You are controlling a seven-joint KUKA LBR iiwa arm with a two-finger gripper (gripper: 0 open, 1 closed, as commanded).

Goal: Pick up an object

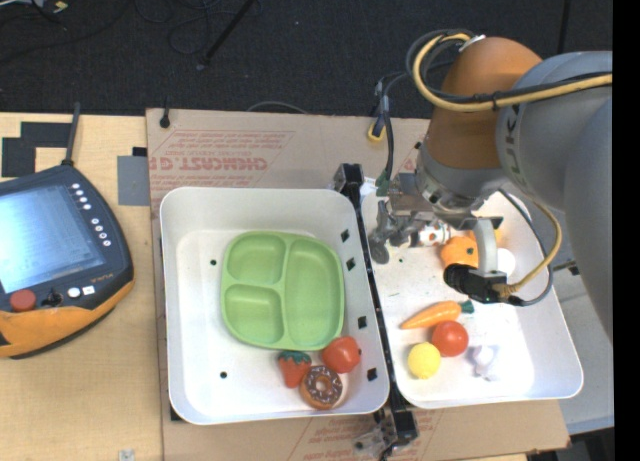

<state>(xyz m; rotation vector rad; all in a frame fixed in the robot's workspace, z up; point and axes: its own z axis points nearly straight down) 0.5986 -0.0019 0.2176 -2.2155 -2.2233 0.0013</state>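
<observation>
The right bin holds an orange carrot, a red tomato, a yellow lemon, an orange fruit and a small pale purple thing. My gripper hangs low over that bin's far left corner, beside the divider. It is open and nothing sits between its fingers. A small orange-and-white piece lies just right of it. The carrot is a short way nearer the camera than the gripper.
The left bin holds a green divided plate, with a second tomato, a strawberry and a donut along its near side. A teach pendant lies on the bench at far left.
</observation>
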